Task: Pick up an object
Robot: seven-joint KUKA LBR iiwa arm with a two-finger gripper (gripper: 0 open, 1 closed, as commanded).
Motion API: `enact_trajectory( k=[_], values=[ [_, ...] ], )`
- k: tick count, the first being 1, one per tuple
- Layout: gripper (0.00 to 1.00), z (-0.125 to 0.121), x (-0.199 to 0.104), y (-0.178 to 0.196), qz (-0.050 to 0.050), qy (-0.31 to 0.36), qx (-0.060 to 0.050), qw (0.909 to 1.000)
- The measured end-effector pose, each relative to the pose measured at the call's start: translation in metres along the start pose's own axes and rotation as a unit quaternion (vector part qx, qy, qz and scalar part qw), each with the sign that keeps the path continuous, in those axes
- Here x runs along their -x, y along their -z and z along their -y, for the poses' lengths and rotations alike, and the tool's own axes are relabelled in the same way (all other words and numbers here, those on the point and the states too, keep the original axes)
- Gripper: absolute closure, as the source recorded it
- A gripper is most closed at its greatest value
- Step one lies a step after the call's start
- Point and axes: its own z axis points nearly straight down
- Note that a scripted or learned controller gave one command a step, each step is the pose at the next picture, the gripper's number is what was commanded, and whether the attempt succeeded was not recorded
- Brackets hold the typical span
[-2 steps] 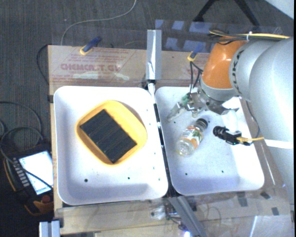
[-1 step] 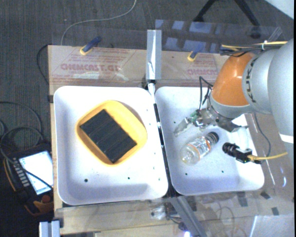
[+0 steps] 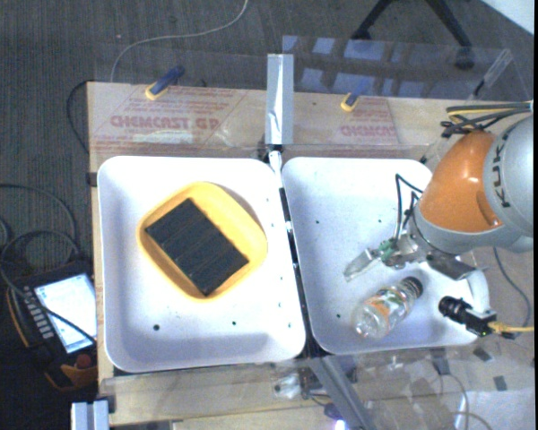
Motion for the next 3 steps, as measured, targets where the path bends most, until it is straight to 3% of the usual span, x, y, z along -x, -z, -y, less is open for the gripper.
enact_trajectory(
  k=[1, 2, 3],
  values=[
    [0.00, 0.035, 0.054, 0.014, -0.006, -0.139, -0.006, 0.9902],
    [0.00, 0.036, -0.003, 0.001, 0.003, -0.095, 0.003, 0.9955],
    [0.00, 0.041, -0.002, 0.057, -0.004, 0.058, -0.006, 0.9983]
  ],
)
